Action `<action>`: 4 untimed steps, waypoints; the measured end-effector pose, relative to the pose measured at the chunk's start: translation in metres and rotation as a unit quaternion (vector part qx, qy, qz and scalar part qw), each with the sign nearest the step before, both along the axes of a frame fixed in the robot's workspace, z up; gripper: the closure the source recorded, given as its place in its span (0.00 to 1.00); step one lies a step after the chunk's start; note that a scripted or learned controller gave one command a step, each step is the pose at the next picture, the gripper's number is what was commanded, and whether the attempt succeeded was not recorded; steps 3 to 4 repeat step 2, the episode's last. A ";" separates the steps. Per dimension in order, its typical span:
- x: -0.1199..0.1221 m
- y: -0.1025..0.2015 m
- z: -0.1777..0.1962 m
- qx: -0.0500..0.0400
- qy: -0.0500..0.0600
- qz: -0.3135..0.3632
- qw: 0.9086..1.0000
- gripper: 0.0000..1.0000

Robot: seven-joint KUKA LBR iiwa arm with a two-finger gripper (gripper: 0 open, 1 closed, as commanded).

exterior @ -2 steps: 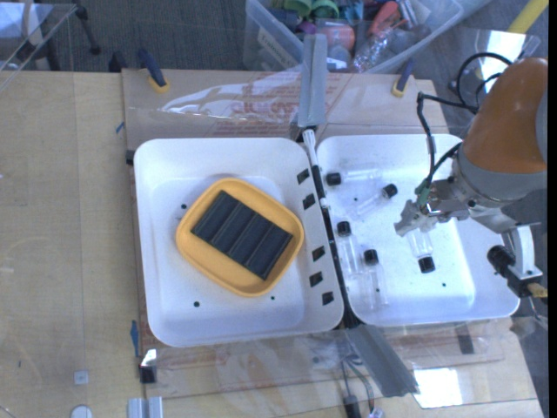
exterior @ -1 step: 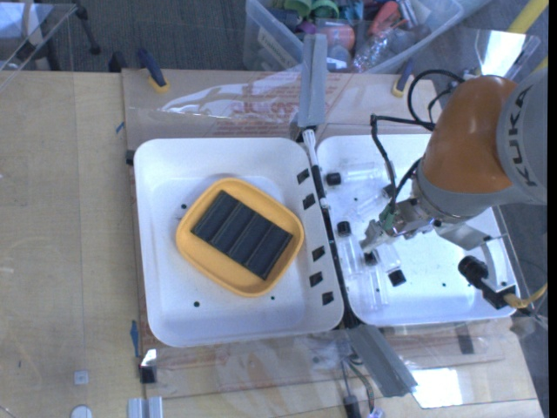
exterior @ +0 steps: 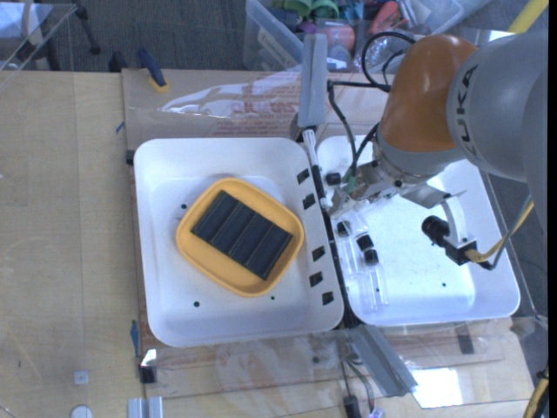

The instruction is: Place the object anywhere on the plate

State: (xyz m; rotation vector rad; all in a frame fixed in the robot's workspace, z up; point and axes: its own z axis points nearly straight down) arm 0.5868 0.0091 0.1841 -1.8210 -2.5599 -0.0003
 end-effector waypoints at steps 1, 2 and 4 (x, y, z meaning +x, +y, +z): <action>-0.021 0.074 0.000 0.000 0.002 0.086 0.996 1.00; -0.021 0.074 0.000 0.000 0.001 0.086 0.996 0.00; -0.021 0.074 0.000 0.000 0.001 0.086 0.996 0.00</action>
